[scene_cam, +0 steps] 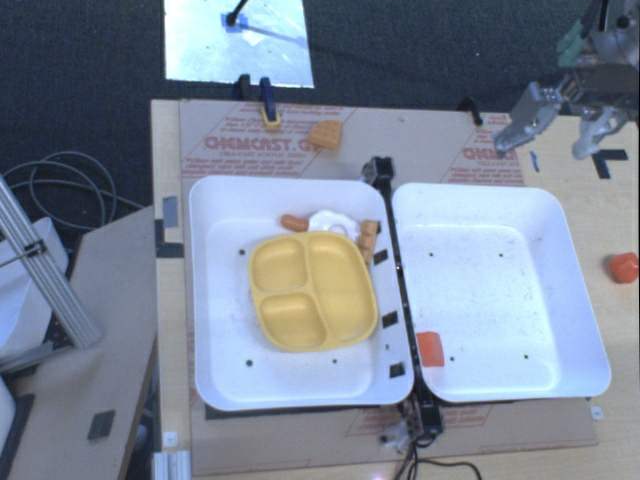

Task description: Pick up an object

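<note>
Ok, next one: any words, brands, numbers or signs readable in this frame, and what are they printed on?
"CHEMCAST G...": red print on the brown sheet behind the left bin; the letters after that are too blurred to read.
Smaller red lines under that heading: too small to read.
Red print on the sheet behind the right bin: same style, partly under the gripper, not legible.

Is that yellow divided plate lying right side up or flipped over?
Right side up. The yellow plate in the left bin shows its three hollow compartments facing upward.
</note>
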`<state>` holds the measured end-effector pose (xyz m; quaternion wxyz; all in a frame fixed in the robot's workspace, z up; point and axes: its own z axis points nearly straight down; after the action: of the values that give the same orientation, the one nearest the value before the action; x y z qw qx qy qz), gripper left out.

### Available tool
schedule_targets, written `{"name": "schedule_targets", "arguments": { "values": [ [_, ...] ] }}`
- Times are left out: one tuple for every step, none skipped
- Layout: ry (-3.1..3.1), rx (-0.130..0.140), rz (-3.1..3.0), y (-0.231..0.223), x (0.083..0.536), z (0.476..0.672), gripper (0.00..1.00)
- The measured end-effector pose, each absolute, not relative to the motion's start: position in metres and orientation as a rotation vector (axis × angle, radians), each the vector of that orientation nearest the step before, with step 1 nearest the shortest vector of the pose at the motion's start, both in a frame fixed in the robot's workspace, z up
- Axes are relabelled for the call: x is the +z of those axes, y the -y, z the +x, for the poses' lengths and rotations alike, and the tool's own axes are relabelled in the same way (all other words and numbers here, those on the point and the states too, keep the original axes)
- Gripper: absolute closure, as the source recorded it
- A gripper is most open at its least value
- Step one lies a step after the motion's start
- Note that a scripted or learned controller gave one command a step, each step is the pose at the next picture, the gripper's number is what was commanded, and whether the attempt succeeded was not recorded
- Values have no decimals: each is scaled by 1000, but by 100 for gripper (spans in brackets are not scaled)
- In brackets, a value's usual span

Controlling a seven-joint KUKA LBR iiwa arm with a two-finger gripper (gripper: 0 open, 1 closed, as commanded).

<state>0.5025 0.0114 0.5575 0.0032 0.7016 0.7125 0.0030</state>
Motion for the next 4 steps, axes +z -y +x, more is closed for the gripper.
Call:
{"name": "schedule_targets", "arguments": {
  "values": [
    [-2234, 10, 2200, -11, 557, 503, 0],
    [-2231, 0, 2214, -53, 521, 486, 0],
    [-2228, 7, 2209, -51, 534, 487, 100],
    [-2229, 7, 2209, -51, 534, 487, 0]
  ]
}}
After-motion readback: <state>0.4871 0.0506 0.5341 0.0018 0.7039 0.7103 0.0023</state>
